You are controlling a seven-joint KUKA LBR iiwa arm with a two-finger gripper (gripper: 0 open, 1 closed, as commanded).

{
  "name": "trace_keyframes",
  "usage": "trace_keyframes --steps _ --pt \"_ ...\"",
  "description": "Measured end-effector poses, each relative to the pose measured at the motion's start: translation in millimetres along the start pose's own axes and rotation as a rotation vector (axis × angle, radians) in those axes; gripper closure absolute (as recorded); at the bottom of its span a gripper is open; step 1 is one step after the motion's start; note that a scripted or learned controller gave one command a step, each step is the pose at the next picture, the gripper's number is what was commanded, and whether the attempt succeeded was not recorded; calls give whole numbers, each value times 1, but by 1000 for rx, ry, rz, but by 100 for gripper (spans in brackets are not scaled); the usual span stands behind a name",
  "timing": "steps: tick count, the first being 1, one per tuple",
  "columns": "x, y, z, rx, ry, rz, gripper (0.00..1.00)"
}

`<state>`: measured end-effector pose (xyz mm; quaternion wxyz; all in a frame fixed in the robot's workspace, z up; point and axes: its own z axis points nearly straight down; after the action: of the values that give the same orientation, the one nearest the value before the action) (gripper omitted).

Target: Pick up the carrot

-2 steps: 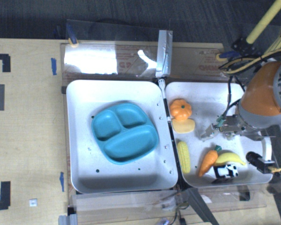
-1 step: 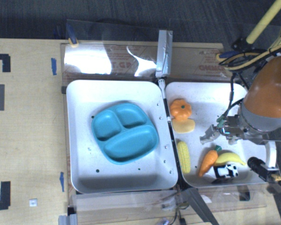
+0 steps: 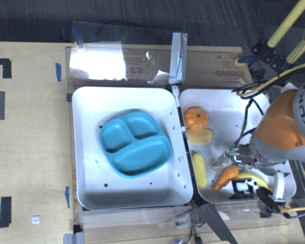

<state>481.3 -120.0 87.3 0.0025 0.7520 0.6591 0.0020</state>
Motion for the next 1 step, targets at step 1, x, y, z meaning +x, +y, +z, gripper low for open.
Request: trace_keyframes --steps 1 --pt "0 2 -11 -5 -1 1 100"
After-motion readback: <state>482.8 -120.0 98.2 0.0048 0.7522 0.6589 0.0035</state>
